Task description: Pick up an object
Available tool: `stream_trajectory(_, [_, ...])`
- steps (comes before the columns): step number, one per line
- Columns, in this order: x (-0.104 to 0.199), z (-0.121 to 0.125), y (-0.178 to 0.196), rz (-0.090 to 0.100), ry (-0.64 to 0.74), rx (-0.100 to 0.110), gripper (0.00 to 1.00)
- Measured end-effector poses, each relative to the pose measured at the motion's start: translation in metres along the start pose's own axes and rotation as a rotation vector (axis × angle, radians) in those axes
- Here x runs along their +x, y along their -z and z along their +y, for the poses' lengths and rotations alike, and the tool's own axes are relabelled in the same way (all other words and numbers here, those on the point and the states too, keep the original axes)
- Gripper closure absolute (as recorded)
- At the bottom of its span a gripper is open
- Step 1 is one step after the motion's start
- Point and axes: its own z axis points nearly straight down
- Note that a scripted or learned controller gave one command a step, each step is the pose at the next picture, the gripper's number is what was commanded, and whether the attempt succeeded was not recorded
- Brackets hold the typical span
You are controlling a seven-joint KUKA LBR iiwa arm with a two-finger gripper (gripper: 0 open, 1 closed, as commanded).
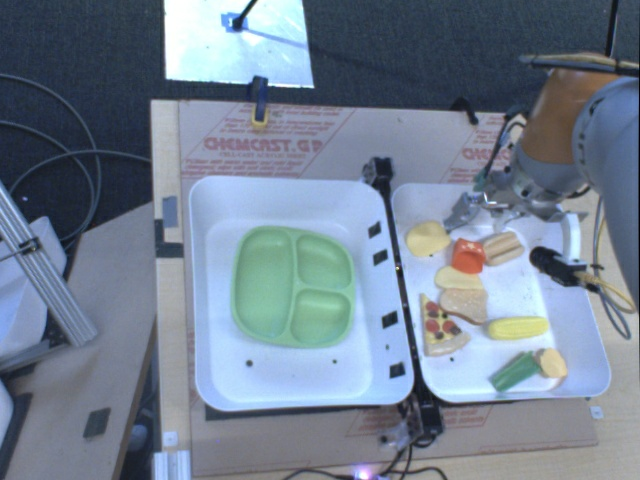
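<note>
**Hand over rt bin, nothing picked yet**

I'm reaching in from the right w/ my hand (478,206) hanging over the back part of the right bin (590,353). Can't tell whether my hand is apart or together: metal bits blur into each other at this angle. Nothing visible between them, so I don't count anything as held.

Candidates all sit in the right bin: yellow piece (428,238) nearest me, just below-left of the hand; red piece (468,256) touching a hot dog (502,247); bread slice (465,301); pizza slice (441,328) by the divider; corn cob (516,327); green piece (514,371) touching a small yellow chunk (551,364) near the front. Left bin (215,368) carries the green tray (293,286), well apart from me.

Risks, as I judge them:
- Red piece + hot dog are crowded; closing there could grab two or squeeze one out sideways.
- Yellow piece looks flat, could slip under on descent.
- Pizza sits close to the divider wall, so I might clip the wall.
- A black part (556,265) and cable hang off my wrist over the bin and could sweep food when I drop.
</note>
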Motion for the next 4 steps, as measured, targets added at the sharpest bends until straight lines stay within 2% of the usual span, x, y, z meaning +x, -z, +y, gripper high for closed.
stream_trajectory(1, [-0.004, -0.046, -0.004, -0.003, -0.01, 0.0, 0.0])
stream_trajectory(2, [0.061, -0.039, -0.04, 0.0, -0.001, -0.002, 0.0])
stream_trajectory(3, [0.057, -0.098, -0.039, -0.003, -0.01, 0.0, 0.0])
stream_trajectory(4, [-0.017, -0.095, -0.005, -0.008, -0.015, -0.007, 0.0])
